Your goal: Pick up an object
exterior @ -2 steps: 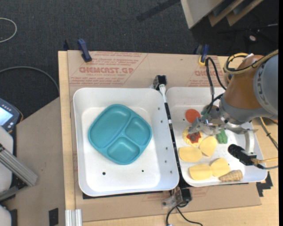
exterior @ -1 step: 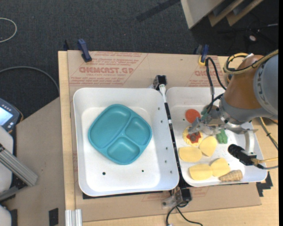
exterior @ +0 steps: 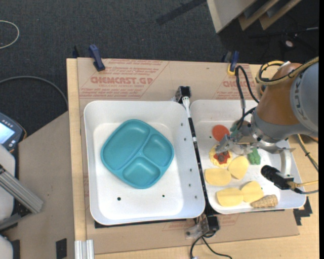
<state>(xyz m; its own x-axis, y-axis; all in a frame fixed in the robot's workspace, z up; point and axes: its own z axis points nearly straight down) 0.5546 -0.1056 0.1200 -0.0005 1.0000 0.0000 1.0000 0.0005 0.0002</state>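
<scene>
Gripper (exterior: 223, 150): low in the right bin (exterior: 202, 146), over a red-and-yellow toy (exterior: 220, 158); grip impossible to tell.
Progress: nothing visibly lifted yet.

A dark charcoal carpeted floor (exterior: 126, 30) surrounds a workbench topped with a brown cardboard sheet (exterior: 147, 76) printed with red lettering. Two blue clamps grip the sheet's far edge, one (exterior: 96, 56) at 11 o'clock and one (exterior: 233, 60) at 1 o'clock. A pale wooden structure (exterior: 253, 12) sits at 1 o'clock on the floor. A thin white cable (exterior: 10, 30) loops at 10 o'clock. At 8 o'clock stand a grey metal rail (exterior: 20, 195) and a dark device with a lit screen (exterior: 7, 132). Lighting is even and soft.
</scene>
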